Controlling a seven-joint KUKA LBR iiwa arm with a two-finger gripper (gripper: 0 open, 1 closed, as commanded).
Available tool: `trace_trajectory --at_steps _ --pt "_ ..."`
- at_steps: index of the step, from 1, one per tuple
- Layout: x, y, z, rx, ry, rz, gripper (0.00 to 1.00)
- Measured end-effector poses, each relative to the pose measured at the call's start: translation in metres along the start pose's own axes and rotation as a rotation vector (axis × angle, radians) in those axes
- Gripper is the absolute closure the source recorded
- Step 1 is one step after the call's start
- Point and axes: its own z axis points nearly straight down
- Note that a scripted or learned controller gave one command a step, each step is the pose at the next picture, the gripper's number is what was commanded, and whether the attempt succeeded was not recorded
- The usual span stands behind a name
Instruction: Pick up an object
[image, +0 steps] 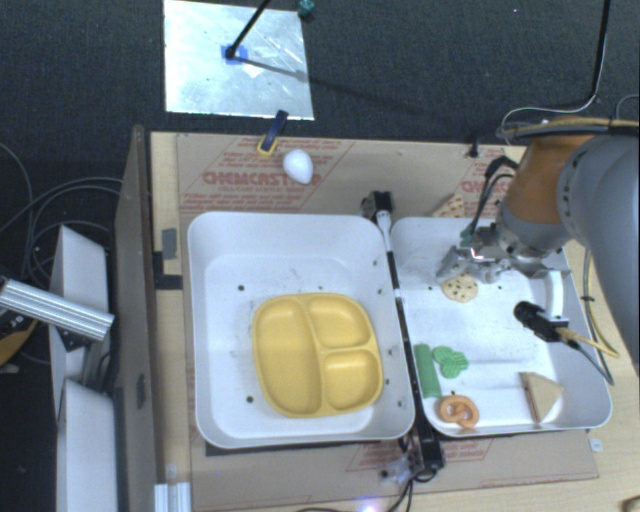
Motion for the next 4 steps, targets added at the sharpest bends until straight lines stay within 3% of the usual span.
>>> trace_trajectory --at_steps 1,2,3,4 --pt "0.001 0.004 -0.018 -0.014 -0.001 -0.003 1.0" --pt "-0.048 -0.063 -0.049 0.003 -0.001 0.006 1.0" --pt "-0.044 -0.06 -0.047 0.001 0.002 0.0 0.0" --pt "0.018 -0.076 0.001 0.005 0.004 -0.007 0.0"
